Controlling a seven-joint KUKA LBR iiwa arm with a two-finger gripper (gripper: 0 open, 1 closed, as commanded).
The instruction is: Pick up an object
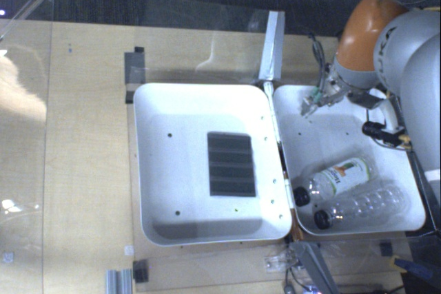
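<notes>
Two clear bottles (pixel 348 189) lie below the empty, narrowly parted hand (pixel 311 105); step: approach; next: descend over one and grip.

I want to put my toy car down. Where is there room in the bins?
The left bin has bare white floor all around its dark ridged pad. The right bin is crowded in front, where two bottles lie; its middle is bare below the gripper.
</notes>
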